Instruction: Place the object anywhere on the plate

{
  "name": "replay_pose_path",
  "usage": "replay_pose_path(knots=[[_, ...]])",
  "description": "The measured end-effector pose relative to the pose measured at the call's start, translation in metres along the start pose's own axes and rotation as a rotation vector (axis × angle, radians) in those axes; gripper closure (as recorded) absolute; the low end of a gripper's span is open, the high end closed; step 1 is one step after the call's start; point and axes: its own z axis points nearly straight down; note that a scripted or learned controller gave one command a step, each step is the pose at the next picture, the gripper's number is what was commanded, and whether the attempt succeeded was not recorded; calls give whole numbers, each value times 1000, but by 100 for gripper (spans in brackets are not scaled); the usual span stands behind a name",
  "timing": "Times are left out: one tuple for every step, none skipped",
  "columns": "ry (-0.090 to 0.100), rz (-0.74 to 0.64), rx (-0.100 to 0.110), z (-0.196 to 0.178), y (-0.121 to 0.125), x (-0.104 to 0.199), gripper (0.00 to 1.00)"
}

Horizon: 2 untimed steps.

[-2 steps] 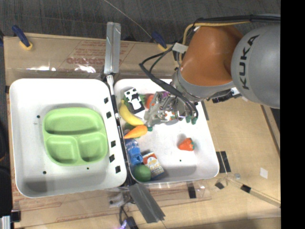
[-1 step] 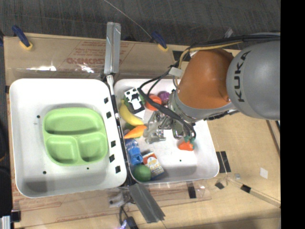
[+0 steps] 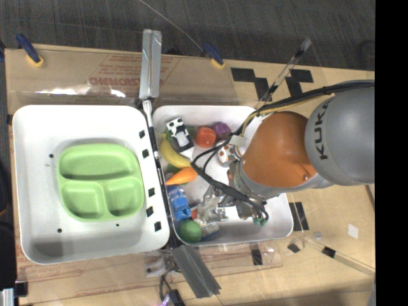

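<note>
A green three-compartment plate (image 3: 99, 180) lies in the left bin (image 3: 38, 132). The right bin (image 3: 280, 225) holds several toy items: a yellow banana (image 3: 171, 155), an orange carrot (image 3: 182, 176), a red tomato (image 3: 205, 136), a purple piece (image 3: 222, 130), a black-and-white toy (image 3: 178, 132), a blue object (image 3: 179, 204) and a green ball (image 3: 189, 231). My gripper (image 3: 211, 213) reaches down into the near left part of the right bin, just right of the blue object and above the green ball. The arm's orange band (image 3: 277, 150) covers much of that bin.
A metal divider bar (image 3: 150, 65) stands at the back between the two bins. Cables (image 3: 210, 164) loop from the wrist over the toys. Cardboard (image 3: 70, 69) lines the bench around the bins, held by blue clamps (image 3: 30, 50).
</note>
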Motion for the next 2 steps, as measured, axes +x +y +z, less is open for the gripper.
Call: replay_pose_path(knots=[[-3, -7, 0, -10, 1, -2, 100], [-2, -309, -1, -11, 16, -12, 100]])
